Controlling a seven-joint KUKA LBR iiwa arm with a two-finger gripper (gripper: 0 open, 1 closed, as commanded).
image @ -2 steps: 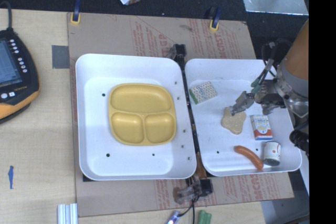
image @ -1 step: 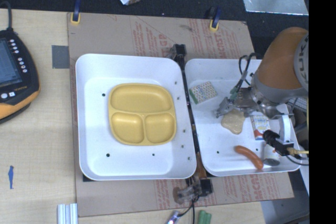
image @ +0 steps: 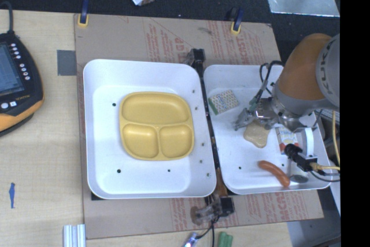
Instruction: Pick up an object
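I see the tool (image: 250,118) low in the right-hand white bin (image: 243,176), just beside the pale beige lump (image: 256,135); its opening I cannot tell. Nothing looks lifted yet, so I judge the pick not done.

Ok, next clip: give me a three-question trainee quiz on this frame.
1. True or false: the yellow tray lies in the left bin.
2. How many compartments does the tray have?
3. Which item lies nearest the right bin's front edge: A) checkered packet B) orange sausage C) tan lump?

Key: 1 true; 2 three; 3 B.
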